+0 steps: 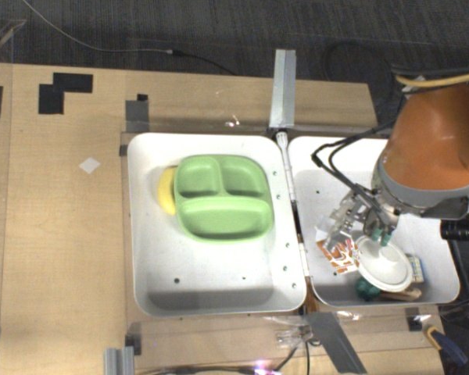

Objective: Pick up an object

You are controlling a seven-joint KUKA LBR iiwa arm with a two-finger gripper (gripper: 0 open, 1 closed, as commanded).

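My gripper [365, 226] hangs low over the right bin [320, 186], just above a heap of small objects. The heap holds a white bowl [384, 267], an orange-and-white packet [338, 253], a dark green piece [366, 290] and a wooden stick-like item [402, 293]. The fingers point down toward the bowl's upper left rim and the packet. The grey wrist with its orange band [442, 139] covers the bin's right side.
The left bin [152, 280] holds a green divided tray [222, 196] with a yellow object [166, 191] tucked at its left edge. A metal divider rail [282, 92] runs between the bins. A black cable [336, 162] loops over the right bin's upper part.
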